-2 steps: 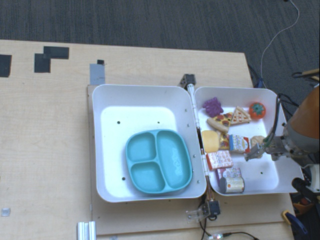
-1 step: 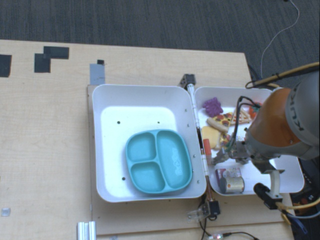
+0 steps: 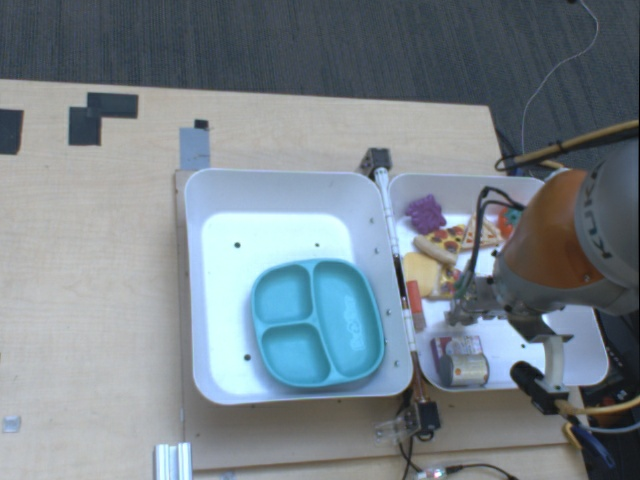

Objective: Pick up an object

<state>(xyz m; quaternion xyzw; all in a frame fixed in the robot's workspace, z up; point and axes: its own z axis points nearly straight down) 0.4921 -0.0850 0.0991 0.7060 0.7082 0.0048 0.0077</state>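
My gripper (image 3: 462, 313) hangs just above a small can (image 3: 462, 361); I cannot tell its fingers' spread.

A blue divided plate (image 3: 318, 322) lies in the left bin (image 3: 215, 268). The arm (image 3: 560, 248) reaches over the right bin (image 3: 590, 363), above a purple toy (image 3: 425, 211), pizza slice (image 3: 455, 238) and can (image 3: 462, 366).

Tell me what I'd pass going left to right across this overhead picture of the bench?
Black tape marks → left bin → blue divided plate → purple toy → can → orange-banded arm.
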